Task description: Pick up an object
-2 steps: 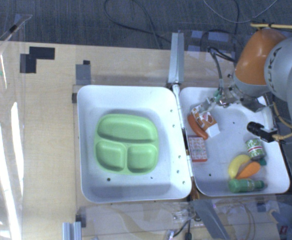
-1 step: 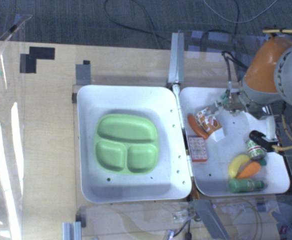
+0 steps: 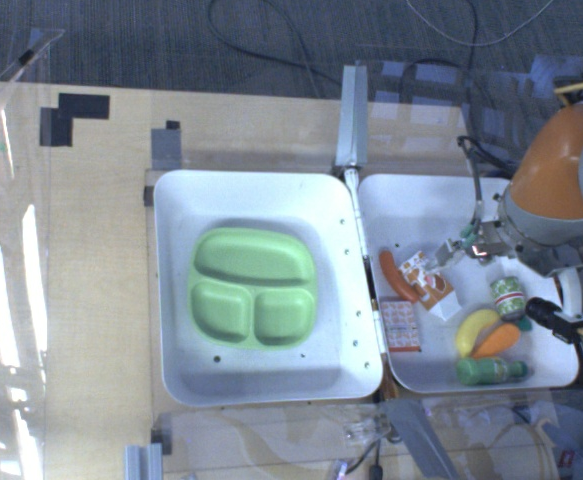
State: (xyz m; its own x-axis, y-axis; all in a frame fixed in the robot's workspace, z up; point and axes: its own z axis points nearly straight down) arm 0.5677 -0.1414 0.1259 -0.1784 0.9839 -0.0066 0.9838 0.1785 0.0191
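**Arm poised over the right bin, nothing grasped**

The arm (image 3: 561, 183) reached in over the right bin (image 3: 411, 193), and the pincer (image 3: 468, 243) hung low above its upper middle, just beside a small carton (image 3: 426, 278). At this slant and size I could not tell whether the pincer was released or clenched, and nothing showed as held.

The candidates lay clustered in the bin's lower half: a sausage (image 3: 396, 276) touching the carton, a flat packet (image 3: 401, 325) near the left wall, a can (image 3: 508, 295), a lemon (image 3: 476, 331), a carrot (image 3: 498, 340) against it, and a green bottle (image 3: 491, 370) along the front edge. The left bin (image 3: 171, 268) held a green tray (image 3: 253, 286).

The carton looked the nearest target, probably. A good grasp would centre on it, come straight down clear of the sausage, and close across its narrow side before lifting.
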